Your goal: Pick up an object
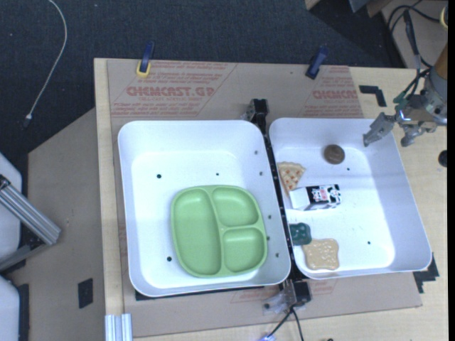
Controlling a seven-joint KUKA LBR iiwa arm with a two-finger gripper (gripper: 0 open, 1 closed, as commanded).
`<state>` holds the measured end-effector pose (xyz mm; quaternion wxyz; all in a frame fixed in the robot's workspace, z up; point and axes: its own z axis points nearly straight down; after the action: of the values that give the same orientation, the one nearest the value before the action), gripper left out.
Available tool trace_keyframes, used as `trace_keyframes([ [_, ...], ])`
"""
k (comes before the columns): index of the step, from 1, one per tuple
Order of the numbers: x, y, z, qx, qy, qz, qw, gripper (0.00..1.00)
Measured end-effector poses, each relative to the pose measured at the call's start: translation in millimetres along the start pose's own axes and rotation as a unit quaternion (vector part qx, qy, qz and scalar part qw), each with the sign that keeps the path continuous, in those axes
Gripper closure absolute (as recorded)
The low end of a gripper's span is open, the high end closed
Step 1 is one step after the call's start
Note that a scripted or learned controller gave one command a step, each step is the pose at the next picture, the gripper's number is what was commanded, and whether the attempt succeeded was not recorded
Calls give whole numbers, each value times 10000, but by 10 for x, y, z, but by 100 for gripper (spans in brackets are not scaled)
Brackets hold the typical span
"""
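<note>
Bins sit side by side on a brown cardboard-covered bench, the left bin and the right bin touching along a black divider. A green divided plate with three compartments lies flat in the lower middle of the left bin.

Five small objects lie in the right bin, all toward its left side. A round brown disc, like a cookie, rests near the back wall. A tan waffle-patterned cracker lies against the left wall, just below and left of the disc. A small black-and-white carton, printed like cow hide with a spot of red, lies on its side just beside the cracker. Below it, a small dark teal piece sits near the left wall, touching or nearly touching a tan toast-shaped slice near the front edge.

The gripper hangs above the back right corner of the right bin, its grey fingers spread apart with nothing between them. It is well apart from all five objects; the disc is the nearest.

A yellow clamp and a blue clamp grip the far edge of the bench.
</note>
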<state>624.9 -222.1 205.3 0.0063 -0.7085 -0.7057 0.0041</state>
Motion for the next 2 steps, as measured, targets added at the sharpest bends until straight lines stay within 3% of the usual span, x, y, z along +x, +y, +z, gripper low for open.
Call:
trace_keyframes([
  [1, 12, 27, -99, -72, -16, -21, 10000, 0],
  [2, -3, 11, 310, -64, -14, -23, 10000, 0],
])
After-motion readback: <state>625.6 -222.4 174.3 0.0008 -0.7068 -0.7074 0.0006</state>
